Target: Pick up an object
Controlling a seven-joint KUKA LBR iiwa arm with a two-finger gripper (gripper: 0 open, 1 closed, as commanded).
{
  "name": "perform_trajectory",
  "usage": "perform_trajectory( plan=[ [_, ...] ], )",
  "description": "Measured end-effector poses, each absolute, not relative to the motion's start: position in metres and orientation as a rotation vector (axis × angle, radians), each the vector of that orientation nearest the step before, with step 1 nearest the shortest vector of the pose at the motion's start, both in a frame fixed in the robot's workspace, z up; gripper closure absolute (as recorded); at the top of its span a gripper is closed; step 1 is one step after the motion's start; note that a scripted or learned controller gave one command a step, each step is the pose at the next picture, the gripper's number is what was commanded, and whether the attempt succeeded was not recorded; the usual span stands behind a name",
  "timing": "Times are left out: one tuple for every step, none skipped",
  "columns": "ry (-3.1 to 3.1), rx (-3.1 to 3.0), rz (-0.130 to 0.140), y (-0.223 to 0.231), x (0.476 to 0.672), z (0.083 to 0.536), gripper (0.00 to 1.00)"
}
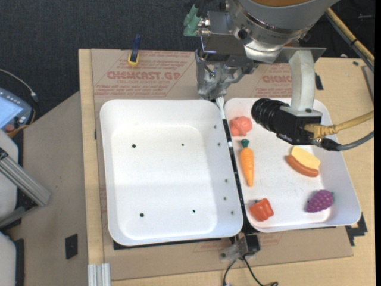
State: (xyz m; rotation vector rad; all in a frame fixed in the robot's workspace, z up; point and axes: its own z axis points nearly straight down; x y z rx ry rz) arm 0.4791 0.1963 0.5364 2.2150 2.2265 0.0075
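Orange carrot (247, 166) with green top lies lengthwise.

Even, bright overhead light is seen; the shallow white plastic left bin (161, 171) is slightly glared, with soft shadows and sharp focus.

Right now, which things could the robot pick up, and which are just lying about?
For the job:
claw
pink toy
carrot
bread slice
grapes
red pepper
right bin

Just lying about:
left bin
yellow clip
cardboard sheet
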Motion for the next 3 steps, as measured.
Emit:
perform_trajectory(
  plan=[
    [2.217,2.221,0.009,0.213,0.556,0.535,1.0],
    [2.216,2.228,-0.004,0.15,0.517,0.536,1.0],
    [2.223,2.217,0.008,0.197,0.556,0.535,1.0]
  ],
)
